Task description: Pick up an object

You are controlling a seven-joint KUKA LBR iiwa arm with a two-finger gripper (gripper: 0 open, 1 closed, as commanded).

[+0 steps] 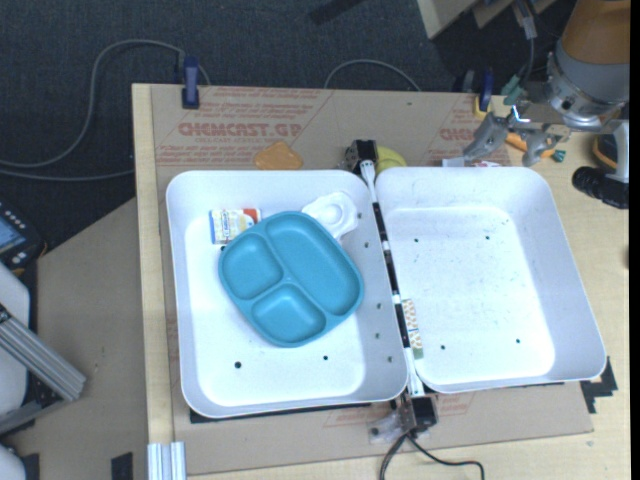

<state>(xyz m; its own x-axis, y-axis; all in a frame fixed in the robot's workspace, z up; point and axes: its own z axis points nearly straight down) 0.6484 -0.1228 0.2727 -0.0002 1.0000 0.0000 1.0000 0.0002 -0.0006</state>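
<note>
- Fingers [487, 138] are standing spread apart, grasping nothing; the gripper [512, 140] is hovering at 1 o'clock, beyond the right bin [480, 358].
- The blue divided plate [290, 278] is lying at 9 o'clock in the left bin [205, 368], overlapping a white cup [332, 211].
- Risk: the shallow, broad plate is offering little grip, so the fingers may slip.

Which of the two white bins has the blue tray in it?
The left bin: it holds the blue tray; the right bin sits nearer the gripper.

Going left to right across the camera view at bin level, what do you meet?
Small printed packet → blue divided plate → row of clips between the bins → right white bin; the claw hangs above that bin's far edge.
</note>
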